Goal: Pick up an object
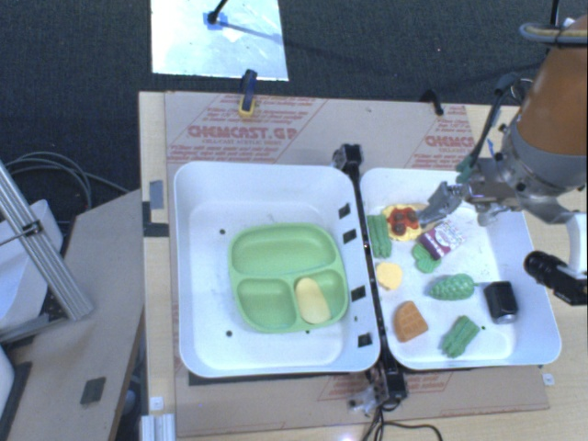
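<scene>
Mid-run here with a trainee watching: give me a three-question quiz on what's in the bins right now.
1. True or false: the yellow item lies in the green tray's large top compartment.
2. Which bin is the gripper over? A) left bin B) right bin
3. What colour is the object at the right bin's near edge, beside the orange piece?

Key: 1 false, it lies in the lower right compartment; 2 B; 3 green.

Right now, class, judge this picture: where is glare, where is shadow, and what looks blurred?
Camera view: glare washes out the silver sheet at top; lighting on both white bins is even, with soft shadows; the small toy foods look soft and low in detail, and the gripper looks slightly blurred.
</scene>
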You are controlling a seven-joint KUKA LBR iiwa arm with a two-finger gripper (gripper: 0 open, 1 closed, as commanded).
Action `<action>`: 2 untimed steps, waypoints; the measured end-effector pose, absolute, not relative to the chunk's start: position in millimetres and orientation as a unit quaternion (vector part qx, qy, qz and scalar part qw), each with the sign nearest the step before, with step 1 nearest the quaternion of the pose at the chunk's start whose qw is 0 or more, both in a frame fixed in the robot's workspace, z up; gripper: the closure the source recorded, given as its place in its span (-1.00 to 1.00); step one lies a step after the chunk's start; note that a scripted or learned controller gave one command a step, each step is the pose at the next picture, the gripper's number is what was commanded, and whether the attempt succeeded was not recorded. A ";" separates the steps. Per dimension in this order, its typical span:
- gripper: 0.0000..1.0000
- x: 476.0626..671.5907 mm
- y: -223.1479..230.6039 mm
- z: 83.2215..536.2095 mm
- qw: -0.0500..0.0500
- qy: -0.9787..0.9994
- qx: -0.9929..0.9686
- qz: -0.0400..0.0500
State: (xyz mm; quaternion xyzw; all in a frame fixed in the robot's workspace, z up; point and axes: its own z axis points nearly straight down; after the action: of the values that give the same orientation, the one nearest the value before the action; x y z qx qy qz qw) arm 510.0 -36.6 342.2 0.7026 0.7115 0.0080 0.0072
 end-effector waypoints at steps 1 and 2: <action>-1.00 518.8 -105.3 189.4 -0.004 0.705 0.709 -0.005; -1.00 531.0 -118.5 132.4 -0.001 0.707 0.707 -0.001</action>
State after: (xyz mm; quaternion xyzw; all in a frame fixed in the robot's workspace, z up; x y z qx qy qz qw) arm 531.0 -118.5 132.4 0.7072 0.7070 -0.0011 -0.0009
